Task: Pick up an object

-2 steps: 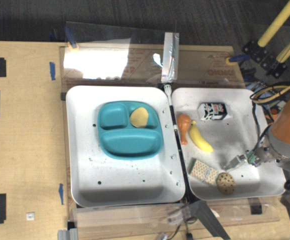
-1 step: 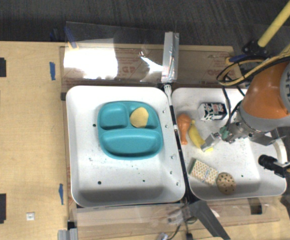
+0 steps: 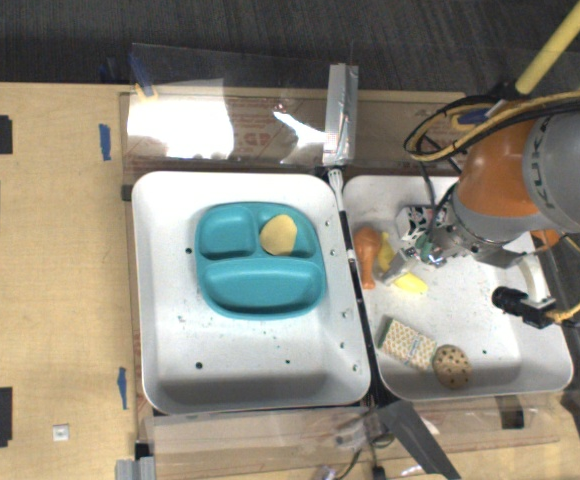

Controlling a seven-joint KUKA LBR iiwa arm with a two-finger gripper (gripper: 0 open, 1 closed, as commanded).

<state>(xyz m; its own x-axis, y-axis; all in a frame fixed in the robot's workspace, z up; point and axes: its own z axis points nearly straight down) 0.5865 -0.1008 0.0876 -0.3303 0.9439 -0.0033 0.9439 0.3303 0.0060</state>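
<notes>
Arm: the grey KUKA arm with the orange band (image 3: 495, 178) reached in from the right, its wrist low over the right-hand shallow white bin (image 3: 490, 363).
Gripper: the two-finger gripper (image 3: 420, 246) hung in the upper left part of that bin, amid a tangle of small parts; whether the jaws stood apart or together could not be told.
Candidate objects: an orange carrot-shaped piece (image 3: 369, 253) lay along the bin's left wall, a small yellow block (image 3: 410, 285) just below the gripper, a patterned flat rectangular wafer (image 3: 406, 341) and a brown speckled cookie-like round (image 3: 452, 364) near the front edge.
Other bin: the left-hand white bin (image 3: 170, 358) held a teal divided plastic tray (image 3: 255, 283) with a yellow rounded lump (image 3: 279, 235) in its upper right compartment.
Step in hand: by my judgement, the approach or descent onto a target; nothing showed between the jaws.
Next move: it likely called for settling over the carrot piece or the yellow block, closing squarely on one, then lifting straight up clear of the bin wall.
</notes>
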